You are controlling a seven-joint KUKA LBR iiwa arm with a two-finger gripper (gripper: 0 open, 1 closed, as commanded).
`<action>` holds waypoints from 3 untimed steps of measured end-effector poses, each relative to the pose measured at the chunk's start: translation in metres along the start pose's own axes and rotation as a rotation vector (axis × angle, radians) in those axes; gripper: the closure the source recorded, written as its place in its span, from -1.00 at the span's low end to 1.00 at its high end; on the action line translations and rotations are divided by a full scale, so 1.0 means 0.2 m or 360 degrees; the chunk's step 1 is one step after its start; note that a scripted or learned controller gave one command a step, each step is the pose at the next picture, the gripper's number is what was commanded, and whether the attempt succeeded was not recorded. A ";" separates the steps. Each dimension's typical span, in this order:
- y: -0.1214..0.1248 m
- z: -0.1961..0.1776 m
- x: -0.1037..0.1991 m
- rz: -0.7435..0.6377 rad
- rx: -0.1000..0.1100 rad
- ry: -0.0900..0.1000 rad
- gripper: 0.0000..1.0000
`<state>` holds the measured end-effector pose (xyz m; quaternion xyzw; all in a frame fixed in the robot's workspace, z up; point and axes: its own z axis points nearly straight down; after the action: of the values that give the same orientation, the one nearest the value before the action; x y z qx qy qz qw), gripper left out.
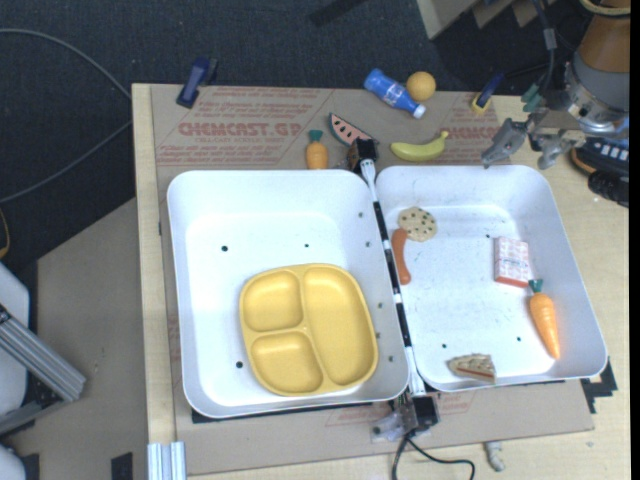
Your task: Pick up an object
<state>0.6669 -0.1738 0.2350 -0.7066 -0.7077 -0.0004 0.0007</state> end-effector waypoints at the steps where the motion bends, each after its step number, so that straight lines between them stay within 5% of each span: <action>1: -0.26 0.36 -0.26 0.0005 0.0004 -0.0004 -1.00; 2: -0.57 0.34 -0.20 0.0004 0.0002 -0.0002 -1.00; 3: -0.50 0.63 -0.01 0.0001 0.0003 0.0000 -1.00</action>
<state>0.5662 -0.1764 0.1086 -0.7067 -0.7075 0.0003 0.0015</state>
